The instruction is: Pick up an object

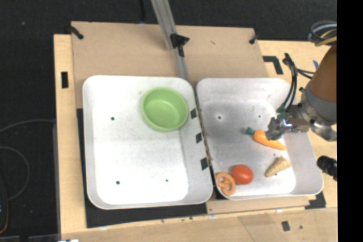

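Observation:
An orange toy carrot (266,139) with a green tip lies in the right bin (238,99), towards its right side. My gripper (277,127) is low over the carrot's upper right part, touching or nearly touching it. A red tomato (243,174), an orange ring-shaped piece (225,183) and a beige wedge (277,166) lie near the bin's front edge. The arm's orange band (324,79) rises at the right.
A green bowl (165,109) sits at the back of the left bin (113,167). A slanted metal pole (160,3) comes down to the divide between the bins at the back. Cables (290,73) hang beside the arm.

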Available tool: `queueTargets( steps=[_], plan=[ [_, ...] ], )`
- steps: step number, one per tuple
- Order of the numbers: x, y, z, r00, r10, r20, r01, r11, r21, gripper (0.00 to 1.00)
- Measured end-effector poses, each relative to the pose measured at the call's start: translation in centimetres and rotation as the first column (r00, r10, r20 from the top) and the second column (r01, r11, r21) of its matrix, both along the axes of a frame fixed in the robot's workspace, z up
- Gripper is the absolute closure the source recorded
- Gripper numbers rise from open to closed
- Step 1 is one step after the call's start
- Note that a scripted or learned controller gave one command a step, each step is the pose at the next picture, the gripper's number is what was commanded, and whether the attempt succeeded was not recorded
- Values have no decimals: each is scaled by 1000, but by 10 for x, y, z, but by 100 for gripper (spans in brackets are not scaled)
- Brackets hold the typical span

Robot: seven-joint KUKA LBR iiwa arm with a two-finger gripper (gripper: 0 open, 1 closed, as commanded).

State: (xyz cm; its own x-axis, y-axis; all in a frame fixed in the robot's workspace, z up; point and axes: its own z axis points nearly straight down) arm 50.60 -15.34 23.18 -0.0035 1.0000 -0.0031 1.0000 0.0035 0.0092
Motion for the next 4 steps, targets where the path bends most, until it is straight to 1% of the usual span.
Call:
queueTargets(
  steps=[1, 2, 3, 4],
  plan=[
    [2, -1, 50, 1000, 0, -1, 0, 1000, 0, 100],
    [7, 47, 36, 1000, 3, -8, -3, 1000, 3, 100],
    [21, 96, 41, 1000, 5, -7, -5, 1000, 4, 100],
    [25, 148, 26, 1000, 3, -10, -3, 1000, 3, 100]
  ],
)
